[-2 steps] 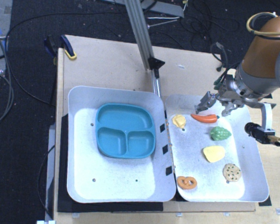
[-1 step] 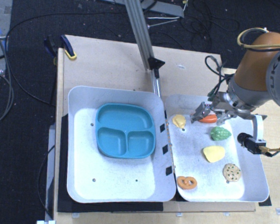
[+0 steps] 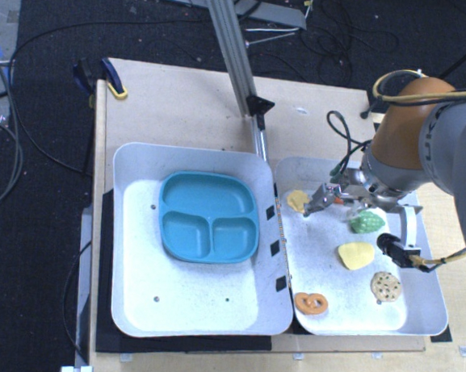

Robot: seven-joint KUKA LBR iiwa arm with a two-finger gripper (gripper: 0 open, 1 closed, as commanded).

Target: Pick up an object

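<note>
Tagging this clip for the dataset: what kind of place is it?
Probably a robotics lab pick-and-place cell: a KUKA arm over two white bins, toy food like a pretzel and cookie, loose cables on dark carpet.

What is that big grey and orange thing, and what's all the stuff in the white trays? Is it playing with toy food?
That big thing is a robot arm, grey with an orange band. It reaches in from the right, and a computer program moves it. The picture comes from one camera fixed above the bench, looking down at a slant.

At the arm's tip is its end effector, the part for grabbing. It hangs over the right white bin, close to a small yellow piece. I can't tell if it is gripping anything.

That bin also has a green leafy piece, a bigger yellow piece, a chocolate chip cookie and a pretzel. They do look like toy food.

The left white bin holds a blue divided plate.
</note>
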